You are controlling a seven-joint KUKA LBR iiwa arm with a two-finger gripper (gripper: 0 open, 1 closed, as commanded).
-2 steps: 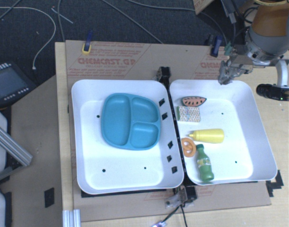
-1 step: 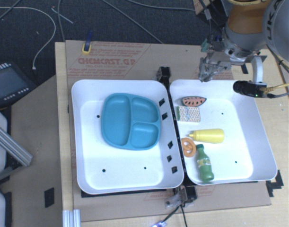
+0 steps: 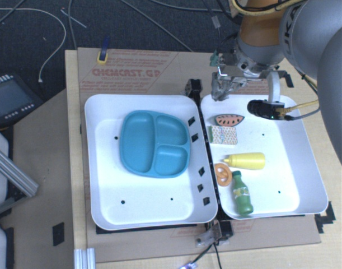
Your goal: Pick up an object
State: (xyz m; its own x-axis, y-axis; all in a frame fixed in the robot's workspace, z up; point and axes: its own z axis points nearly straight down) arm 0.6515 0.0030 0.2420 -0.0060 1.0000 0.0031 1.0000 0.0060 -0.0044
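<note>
1. Grey arm with an orange band (image 3: 266, 15) comes in from the upper right; its two-finger gripper (image 3: 222, 89) hangs over the far left corner of the right-hand shallow white bin (image 3: 305, 167).
2. Claw state – the fingers (image 3: 217, 88) point down with a narrow gap between them, nothing clamped there; they look slightly apart.
3. Right bin contents, all lying along its left side: a flat slice-shaped toy with a pinkish face, dark specks and a green edge, like watermelon (image 3: 229, 119), sits nearest the gripper, just below it in the view.
4. Just below that slice – a small square patterned pastel packet (image 3: 223, 134), close to touching it.
5. A yellow plastic squeeze bottle lying on its side (image 3: 247, 161), nozzle towards the bin divider.
6. An orange-brown pretzel-shaped toy (image 3: 223, 174) just beside the yellow bottle's nozzle.
7. A small green bottle with a label (image 3: 241, 194) lying near the front edge, its cap next to the pretzel.
8. A black device with a green light (image 3: 266, 109) is mounted beside the wrist, over the far part of the right bin.
9. Left-hand white bin (image 3: 103, 206) holds a light blue plastic plate with three compartments (image 3: 155, 143), roughly centred.
10. Both bins rest on a brown cardboard sheet with red printing (image 3: 137, 66).
</note>
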